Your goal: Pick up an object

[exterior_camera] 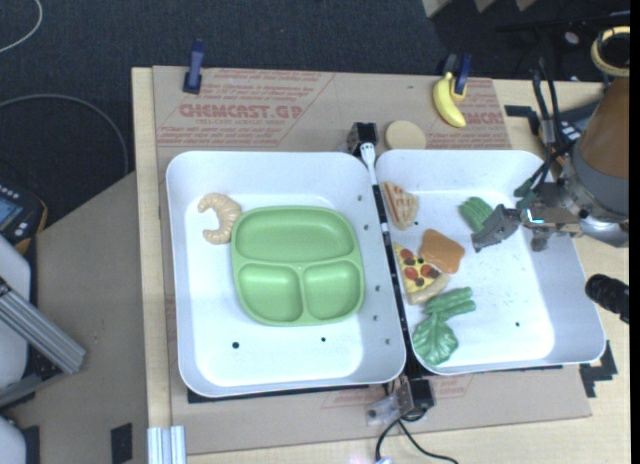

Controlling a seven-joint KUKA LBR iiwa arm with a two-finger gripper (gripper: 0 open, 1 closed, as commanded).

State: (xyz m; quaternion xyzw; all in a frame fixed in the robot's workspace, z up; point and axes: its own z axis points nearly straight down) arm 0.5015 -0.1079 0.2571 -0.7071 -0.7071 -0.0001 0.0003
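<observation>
The bench carries two shallow white bins side by side. In the left bin a croissant lies near the upper left part, just beside a green divided plate that takes the middle of this bin. Behind the bins, on the bench top, there is a blue clamp at the left, then a round beige disc near the place where the bins meet, and a yellow banana further right. In the right bin, close to its left wall, a sandwich piece lies at the top; below it are a slice of pizza and a brown bread slice, which touch each other. Lower in the bin lies a green leafy vegetable. A smaller green object rests in the upper middle of this bin, just beside the gripper. The gripper hangs over the right bin, and its dark fingers are spread apart with nothing between them. The arm comes in from the right.
</observation>
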